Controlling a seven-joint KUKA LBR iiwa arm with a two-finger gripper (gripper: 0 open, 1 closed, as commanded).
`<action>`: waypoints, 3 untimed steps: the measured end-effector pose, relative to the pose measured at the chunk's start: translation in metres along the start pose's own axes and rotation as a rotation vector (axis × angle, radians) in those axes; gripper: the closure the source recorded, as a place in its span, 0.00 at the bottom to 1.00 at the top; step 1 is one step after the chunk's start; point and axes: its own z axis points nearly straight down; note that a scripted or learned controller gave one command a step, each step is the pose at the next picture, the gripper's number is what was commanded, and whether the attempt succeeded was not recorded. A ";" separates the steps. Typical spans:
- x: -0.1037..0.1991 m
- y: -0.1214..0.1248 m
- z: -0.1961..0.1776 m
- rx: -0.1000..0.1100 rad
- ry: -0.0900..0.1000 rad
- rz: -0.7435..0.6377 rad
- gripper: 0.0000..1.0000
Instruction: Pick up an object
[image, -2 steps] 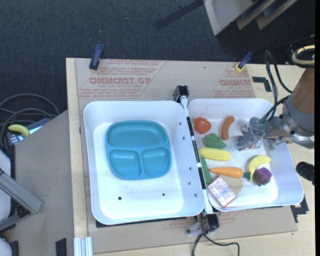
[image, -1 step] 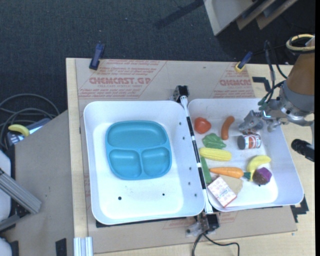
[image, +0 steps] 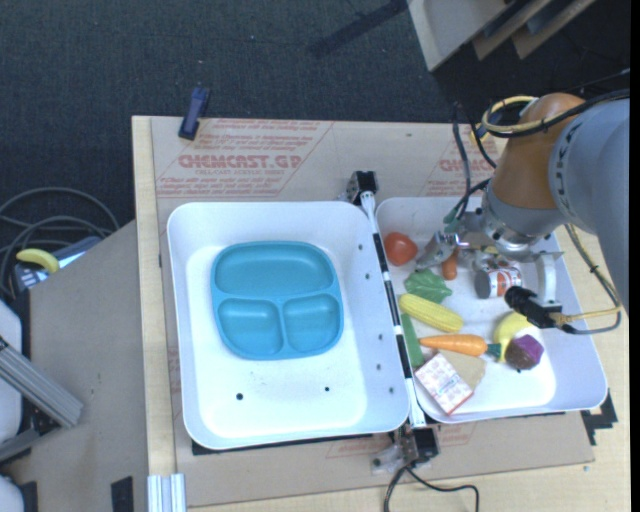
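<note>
Several toy foods in right bin: corn, carrot, tomato | likely light, hard, slick plastic; corn best taken across its middle | gripper low near tomato, opening cannot tell | blue tray in left bin

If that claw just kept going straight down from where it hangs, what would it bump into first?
Probably the small can-like object lying right under the gripper in the right bin, though depth is hard to judge from this slanted view; the red tomato sits off to the side.
</note>
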 end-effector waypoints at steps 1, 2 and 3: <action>-0.045 0.012 -0.001 0.000 0.006 -0.003 0.00; -0.047 0.012 -0.011 -0.001 0.000 -0.002 1.00; 0.013 0.009 -0.064 -0.002 0.000 -0.001 1.00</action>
